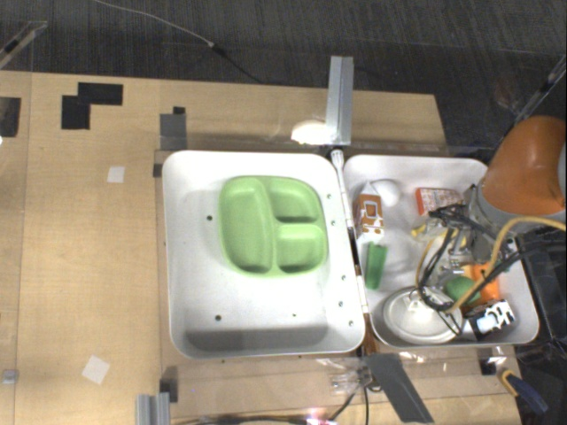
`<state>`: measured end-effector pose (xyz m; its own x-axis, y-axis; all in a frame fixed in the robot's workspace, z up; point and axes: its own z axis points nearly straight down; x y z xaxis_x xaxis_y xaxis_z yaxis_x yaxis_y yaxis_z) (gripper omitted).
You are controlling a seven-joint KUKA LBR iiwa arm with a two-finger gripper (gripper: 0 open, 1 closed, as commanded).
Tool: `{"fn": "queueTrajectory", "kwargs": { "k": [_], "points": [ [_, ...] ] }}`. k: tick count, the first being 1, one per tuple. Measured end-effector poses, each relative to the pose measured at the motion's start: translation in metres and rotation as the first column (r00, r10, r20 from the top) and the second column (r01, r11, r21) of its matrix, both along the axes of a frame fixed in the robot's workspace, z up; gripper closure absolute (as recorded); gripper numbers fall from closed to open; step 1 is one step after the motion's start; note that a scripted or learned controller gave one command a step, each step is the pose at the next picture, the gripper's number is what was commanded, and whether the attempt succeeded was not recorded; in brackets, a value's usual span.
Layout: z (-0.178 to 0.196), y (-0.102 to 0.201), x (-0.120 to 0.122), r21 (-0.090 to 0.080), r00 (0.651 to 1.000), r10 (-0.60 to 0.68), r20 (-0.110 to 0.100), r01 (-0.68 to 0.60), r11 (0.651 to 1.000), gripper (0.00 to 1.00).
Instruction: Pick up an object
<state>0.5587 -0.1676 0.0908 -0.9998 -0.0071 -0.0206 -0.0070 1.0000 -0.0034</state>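
From the overhead camera view, you are working the arm point(523, 171) down into the right bin point(399, 168), its gripper point(456, 273) hanging among cables over the clutter at the bin's five o'clock; whether it is gripping anything, you cannot tell. Candidate objects are lying close together: a green object point(374, 265) at nine o'clock and a white dish point(409, 315) at six. The left bin point(190, 264) is carrying a green divided tray point(270, 224). Both bins are sitting on a wooden bench point(80, 264) above dark flooring.
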Motion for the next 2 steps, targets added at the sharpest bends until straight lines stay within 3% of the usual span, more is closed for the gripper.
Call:
{"fn": "queueTrajectory", "kwargs": {
  "k": [1,2],
  "points": [
    [0.001,0.003,-0.053,0.001,0.997,-0.076,0.005,0.076,0.997,0.00],
    [0.012,0.018,-0.065,-0.005,0.993,0.122,0.002,-0.122,0.992,0.00]
  ]
}}
